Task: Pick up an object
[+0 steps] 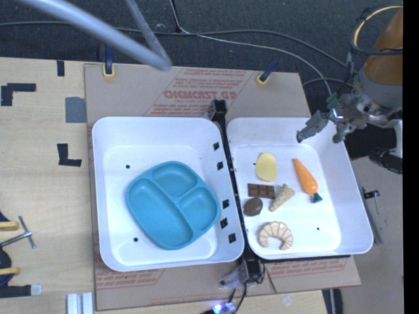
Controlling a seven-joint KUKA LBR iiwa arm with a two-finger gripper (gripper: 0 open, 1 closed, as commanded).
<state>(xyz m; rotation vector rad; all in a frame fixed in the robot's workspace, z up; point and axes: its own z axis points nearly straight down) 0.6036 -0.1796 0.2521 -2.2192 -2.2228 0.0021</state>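
Clearly two white bins sit side by side on the tabletop [39,175]. The left bin [108,136] holds a blue divided plate [172,203], lying flat. The right bin [340,195] holds six small food pieces: a pale yellow piece [266,167] at the far side, an orange carrot [305,177] to its right, a brown chocolate bar [260,190], a dark round piece [253,206] (just near of the bar), a tan wedge [282,197] and a croissant [275,235] nearest. The gripper [325,129] hangs over the right bin's far right corner, fingers spread apart and grasping nothing, well apart from the food.
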